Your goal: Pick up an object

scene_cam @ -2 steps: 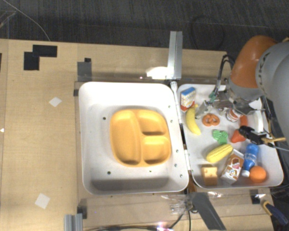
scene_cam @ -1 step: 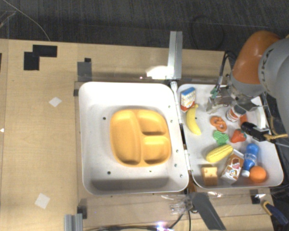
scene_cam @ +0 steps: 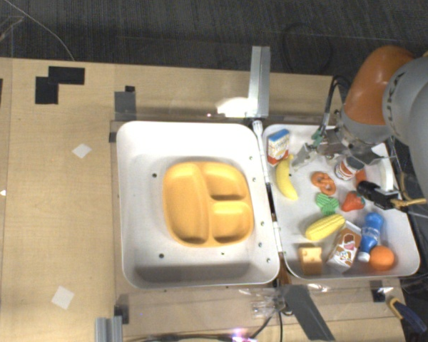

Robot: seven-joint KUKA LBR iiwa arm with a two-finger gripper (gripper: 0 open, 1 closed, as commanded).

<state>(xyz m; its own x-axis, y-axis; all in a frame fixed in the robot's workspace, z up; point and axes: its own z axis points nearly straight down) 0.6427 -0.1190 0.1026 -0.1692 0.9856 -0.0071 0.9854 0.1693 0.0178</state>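
Near edge of the right bin (scene_cam: 414, 262): orange ball (scene_cam: 382, 258), blue bottle (scene_cam: 372, 231), small carton (scene_cam: 344, 249), corn cob (scene_cam: 324, 226). Mid: pretzel (scene_cam: 323, 182), banana (scene_cam: 285, 179). Left bin (scene_cam: 128, 212) holds a yellow tray (scene_cam: 204, 201). Far end: gripper (scene_cam: 321, 147) hovers over the right bin near the milk carton (scene_cam: 277, 147); can't tell jaw state, nothing visibly gripped. Advice: target the isolated banana, align across its narrow width, descend straight.

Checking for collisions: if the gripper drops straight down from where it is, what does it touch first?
Probably bare floor of the right bin, between the banana and the pretzel; depth under the gripper is hard to judge.
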